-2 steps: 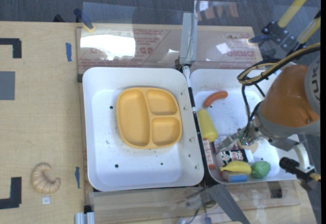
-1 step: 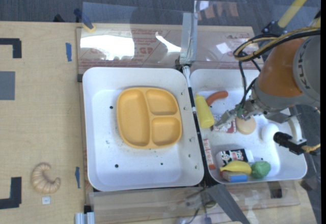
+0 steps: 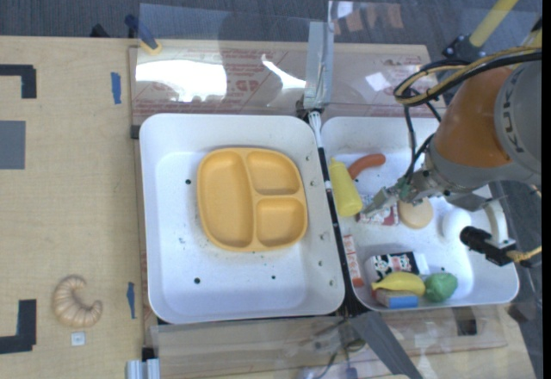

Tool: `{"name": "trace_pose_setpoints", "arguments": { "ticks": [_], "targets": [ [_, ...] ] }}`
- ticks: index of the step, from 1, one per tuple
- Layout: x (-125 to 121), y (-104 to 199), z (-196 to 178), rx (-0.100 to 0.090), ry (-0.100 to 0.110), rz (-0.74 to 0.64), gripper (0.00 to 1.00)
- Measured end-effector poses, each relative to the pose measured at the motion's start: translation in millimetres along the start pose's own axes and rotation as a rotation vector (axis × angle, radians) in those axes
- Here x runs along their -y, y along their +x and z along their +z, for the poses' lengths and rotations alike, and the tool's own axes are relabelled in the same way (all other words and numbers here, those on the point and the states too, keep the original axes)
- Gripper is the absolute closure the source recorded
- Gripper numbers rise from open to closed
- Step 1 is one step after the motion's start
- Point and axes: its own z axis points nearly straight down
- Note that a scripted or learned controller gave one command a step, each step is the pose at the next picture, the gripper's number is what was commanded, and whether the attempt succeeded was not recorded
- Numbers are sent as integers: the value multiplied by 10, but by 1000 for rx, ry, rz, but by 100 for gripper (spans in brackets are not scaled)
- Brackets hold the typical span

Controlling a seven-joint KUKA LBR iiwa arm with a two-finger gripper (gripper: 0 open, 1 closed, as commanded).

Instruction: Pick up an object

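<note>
beside fingers [image 3: 385, 199], tan disc [image 3: 417, 214], touching

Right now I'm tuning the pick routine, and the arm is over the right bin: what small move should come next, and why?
Probably a short, straight descent. The gripper hangs low in the right white bin, between the yellow block-shaped toy and the round tan disc, with the small orange-red sausage just beyond. Nothing shows held yet, so lowering onto the nearest piece seems the safest bet.
</note>
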Motion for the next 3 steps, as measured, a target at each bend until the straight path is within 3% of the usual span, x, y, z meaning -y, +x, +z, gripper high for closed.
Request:
{"name": "trace_pose_setpoints", "arguments": {
  "ticks": [1,2,3],
  "targets": [
    [-396,278,-880,-19,23,-216,0],
    [-897,-253,-364,-14,36,204,0],
    [-1031,-133,157,-14,30,160,0]
  ]
}}
